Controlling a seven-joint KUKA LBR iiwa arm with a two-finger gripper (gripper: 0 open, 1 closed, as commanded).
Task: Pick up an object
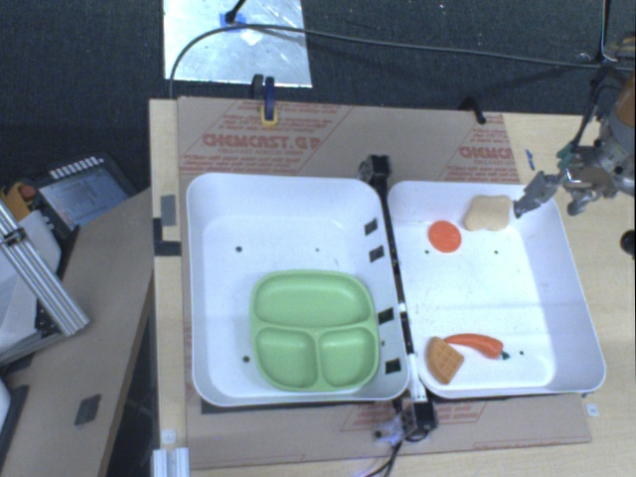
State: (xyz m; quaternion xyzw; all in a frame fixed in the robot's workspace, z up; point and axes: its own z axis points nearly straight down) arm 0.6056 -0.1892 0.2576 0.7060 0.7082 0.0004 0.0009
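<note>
Landmark: the right bin [571, 296], the white tray on the arm's side of the bench; every place below is given against it.

Progress: nothing is lifted as far as I can judge; every candidate object lies on the bin floor, so the whole pick is left to do.

Gripper: the gripper [553, 192] hangs over the far right rim of the right bin, its two fingers spread apart and released, with nothing between them.

Nearest object: a beige bread-like piece [487, 213] lies in the far part of the right bin, just beside the nearer fingertip; whether they touch I cannot tell.

Red disc: a small red-orange round piece [444, 236] sits in the far part of the right bin, just left of the beige piece.

Near items: a red chilli pepper [475, 344] and a brown waffle-like piece [445, 360] lie at the near left corner of the right bin, close together, well apart from the gripper.

Left of the landmark: the left bin [219, 227] holds a green divided plate [313, 328].

What is left: closing on an object, raising it clear of the bin floor.

Hard to make out: the arm is cut off by the picture's right side, so only the wrist end and fingers are seen; the fingers are small and a little blurred, and their height above the rim cannot be judged.
</note>
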